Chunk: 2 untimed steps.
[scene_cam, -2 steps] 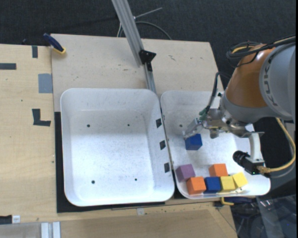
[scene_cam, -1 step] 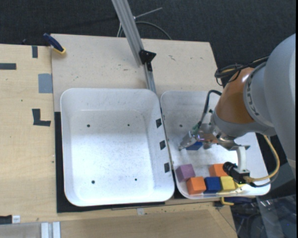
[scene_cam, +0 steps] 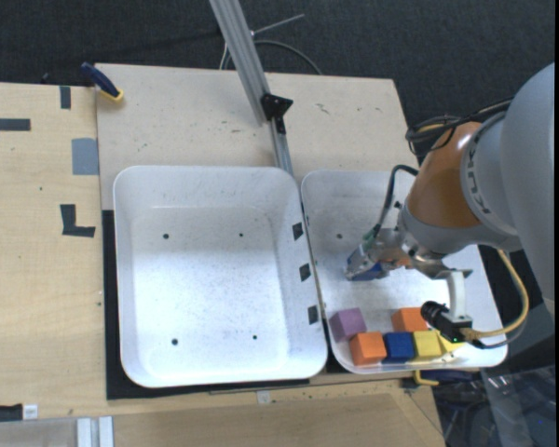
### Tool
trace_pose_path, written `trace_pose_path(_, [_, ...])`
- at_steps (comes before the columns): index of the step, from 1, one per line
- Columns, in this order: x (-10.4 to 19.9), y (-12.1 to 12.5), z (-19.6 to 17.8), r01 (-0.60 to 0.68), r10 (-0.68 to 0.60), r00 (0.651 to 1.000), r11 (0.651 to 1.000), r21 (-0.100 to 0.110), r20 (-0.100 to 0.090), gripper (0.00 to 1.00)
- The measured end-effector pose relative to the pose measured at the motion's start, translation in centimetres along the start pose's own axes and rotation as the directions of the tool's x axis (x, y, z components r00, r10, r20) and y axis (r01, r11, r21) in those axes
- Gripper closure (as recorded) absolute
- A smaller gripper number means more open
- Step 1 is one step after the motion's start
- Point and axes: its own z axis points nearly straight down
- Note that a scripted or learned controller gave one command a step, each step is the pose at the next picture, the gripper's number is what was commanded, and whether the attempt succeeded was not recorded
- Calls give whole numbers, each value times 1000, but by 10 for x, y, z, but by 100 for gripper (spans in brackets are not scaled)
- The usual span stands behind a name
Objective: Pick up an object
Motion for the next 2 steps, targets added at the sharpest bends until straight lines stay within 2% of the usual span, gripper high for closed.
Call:
trace_pose_path(1, [72,27,-96,7,-7,1000,1000,-11,-2,100])
trace_pose_path(2, [161,59,-91,8,-8,1000,1000,-4,-3,100])
